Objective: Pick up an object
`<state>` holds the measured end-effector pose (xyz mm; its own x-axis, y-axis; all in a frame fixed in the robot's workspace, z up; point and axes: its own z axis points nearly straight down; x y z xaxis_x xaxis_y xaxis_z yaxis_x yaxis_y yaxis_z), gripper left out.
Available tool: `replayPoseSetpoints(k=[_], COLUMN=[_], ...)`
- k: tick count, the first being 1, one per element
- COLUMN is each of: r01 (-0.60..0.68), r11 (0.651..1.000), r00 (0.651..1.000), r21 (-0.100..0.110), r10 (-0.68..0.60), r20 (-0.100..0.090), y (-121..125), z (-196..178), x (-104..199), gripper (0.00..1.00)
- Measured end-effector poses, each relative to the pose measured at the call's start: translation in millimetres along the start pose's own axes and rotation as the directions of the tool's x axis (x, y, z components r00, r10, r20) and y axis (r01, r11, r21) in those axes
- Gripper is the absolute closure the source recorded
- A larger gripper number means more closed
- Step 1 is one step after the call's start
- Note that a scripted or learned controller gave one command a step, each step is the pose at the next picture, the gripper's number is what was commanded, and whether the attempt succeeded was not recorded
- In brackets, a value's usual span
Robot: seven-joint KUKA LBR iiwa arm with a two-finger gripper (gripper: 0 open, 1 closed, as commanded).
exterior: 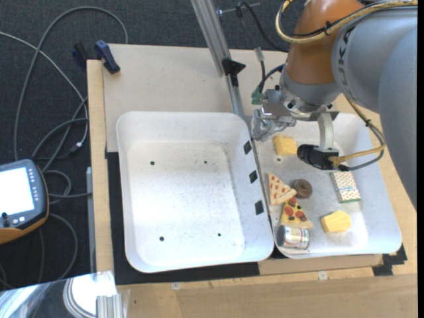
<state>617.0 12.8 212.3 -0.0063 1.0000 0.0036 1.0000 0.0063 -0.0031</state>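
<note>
Camera view puts my claw [265,126] low at the right bin's [381,207] eleven o'clock corner; whether it is clenched I cannot tell. Nearest target, the yellow block [285,145], lies just beside at four o'clock. I'd centre over it before closing.

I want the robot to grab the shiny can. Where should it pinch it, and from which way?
The can lies on its side near the right bin's front edge, beside a pizza slice toy. Probably best to come straight down and pinch across its round middle, one finger toward the pizza slice, one toward the bin's front. The flat ends look harder to reach. It may roll, so close slowly.
</note>
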Motion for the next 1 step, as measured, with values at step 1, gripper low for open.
replayPoseSetpoints(k=[1], r01=[0.000], r11=[1.000], r00=[1.000], r21=[0.001], r10=[0.000], r20=[0.001], y=[-14.8], z=[1.8], x=[46.3], gripper=[1.00])
